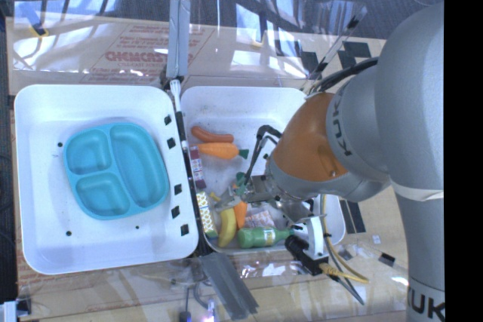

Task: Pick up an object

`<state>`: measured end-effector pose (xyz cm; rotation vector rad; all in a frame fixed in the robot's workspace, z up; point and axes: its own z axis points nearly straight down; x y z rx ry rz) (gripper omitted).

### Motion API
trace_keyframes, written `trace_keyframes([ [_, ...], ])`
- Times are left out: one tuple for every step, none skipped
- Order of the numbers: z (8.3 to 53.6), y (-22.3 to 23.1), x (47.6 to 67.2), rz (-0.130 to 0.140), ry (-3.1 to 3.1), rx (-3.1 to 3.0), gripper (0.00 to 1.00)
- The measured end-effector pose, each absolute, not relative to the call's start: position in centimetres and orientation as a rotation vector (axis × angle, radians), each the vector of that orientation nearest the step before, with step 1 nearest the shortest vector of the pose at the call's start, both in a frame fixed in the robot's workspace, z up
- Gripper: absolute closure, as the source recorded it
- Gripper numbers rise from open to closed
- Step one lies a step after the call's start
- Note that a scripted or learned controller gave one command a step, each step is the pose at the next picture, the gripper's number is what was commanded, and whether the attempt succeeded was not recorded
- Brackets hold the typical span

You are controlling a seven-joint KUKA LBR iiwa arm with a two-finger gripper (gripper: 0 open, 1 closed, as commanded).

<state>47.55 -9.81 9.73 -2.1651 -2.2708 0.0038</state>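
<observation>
Now we hover low over the right bin (226, 98), jaw state hidden, the green bottle (260, 237) lying crosswise just below.

We cannot make out the gripper (245, 188): the orange band (306, 147) and the wrist cover most of it, so the state of its fingers is beyond us. The arm (396, 102) hides the right bin's (226, 98) right side and runs out of frame at the right and bottom. Near the gripper, a small orange piece (240, 213) and a pale item (260, 218) are partly hidden and too small for us to name. The printed sheet's (136, 49) red lettering is too blurred to read.
</observation>
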Motion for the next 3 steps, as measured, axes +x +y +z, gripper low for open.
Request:
trace_keyframes([
  [10.6,-9.7,47.5,0.007,-2.276,-2.156,1.0],
  [22.1,-2.7,49.7,0.0,-2.194,-2.245,1.0],
  [23.9,-1.5,49.4,0.002,-2.365,-2.067,1.0],
])
